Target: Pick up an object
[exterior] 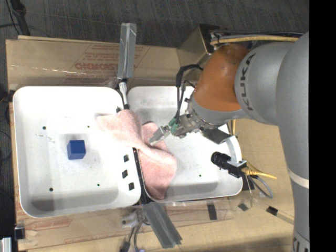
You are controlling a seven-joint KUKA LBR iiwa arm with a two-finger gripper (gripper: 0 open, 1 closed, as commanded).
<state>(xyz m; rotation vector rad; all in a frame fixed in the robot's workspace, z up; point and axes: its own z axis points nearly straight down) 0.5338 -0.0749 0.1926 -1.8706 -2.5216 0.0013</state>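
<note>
A pink cloth drapes over the wall between the two bins, lying partly in the left bin and mostly in the right bin. A small blue cube rests alone on the left bin's floor. My gripper reaches in from the right and sits low over the cloth's upper part, its tip at or just above the fabric. Nothing shows whether any fabric is between its fingers.
The large grey arm with its orange band covers the right bin's upper right part. A grey metal bar stands behind the bins. Cardboard lies under and behind them.
</note>
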